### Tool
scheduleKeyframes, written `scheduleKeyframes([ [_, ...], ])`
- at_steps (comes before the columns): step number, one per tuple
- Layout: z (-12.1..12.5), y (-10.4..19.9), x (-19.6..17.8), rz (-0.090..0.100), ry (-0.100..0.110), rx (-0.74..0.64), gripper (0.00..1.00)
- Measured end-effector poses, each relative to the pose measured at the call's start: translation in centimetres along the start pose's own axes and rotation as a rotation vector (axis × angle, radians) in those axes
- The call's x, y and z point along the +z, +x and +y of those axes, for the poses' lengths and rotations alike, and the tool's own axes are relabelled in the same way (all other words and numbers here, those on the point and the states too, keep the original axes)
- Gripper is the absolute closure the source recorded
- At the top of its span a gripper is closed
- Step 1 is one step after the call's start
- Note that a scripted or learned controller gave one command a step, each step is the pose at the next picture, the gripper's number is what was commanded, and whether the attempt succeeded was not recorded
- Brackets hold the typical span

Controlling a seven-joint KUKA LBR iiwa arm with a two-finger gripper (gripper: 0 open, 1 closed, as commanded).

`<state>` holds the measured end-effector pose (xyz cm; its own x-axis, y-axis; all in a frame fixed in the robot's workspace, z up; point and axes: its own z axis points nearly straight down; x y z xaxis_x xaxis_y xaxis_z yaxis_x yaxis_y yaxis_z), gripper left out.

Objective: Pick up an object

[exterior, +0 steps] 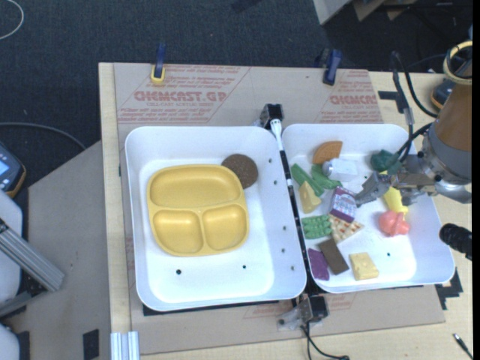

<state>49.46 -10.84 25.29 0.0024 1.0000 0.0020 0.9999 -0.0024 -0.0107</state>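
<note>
Gripper [373,189] over the right bin [420,272], at 9 o'clock of the yellow block [394,199]; finger state cannot be told.

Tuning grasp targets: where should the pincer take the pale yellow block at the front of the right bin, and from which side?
Probably straight from above, closing across the yellow block's two opposite flat edges. It lies flat and roughly square, with bare bin floor to its right and front. The brown bar sits close on its left, so keep a finger off that side.
</note>
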Motion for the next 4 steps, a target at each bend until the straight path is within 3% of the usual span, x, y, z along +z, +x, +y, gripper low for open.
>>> scheduleKeyframes([
  [1, 0.2, 0.0, -0.5, -0.002, -0.011, -0.002, 0.0],
  [3, 0.3, -0.3, 8.4, 0.0, -0.004, -0.002, 0.0],
  [4, 0.8, -0.4, 14.6, 0.001, -0.003, -0.002, 0.0],
])
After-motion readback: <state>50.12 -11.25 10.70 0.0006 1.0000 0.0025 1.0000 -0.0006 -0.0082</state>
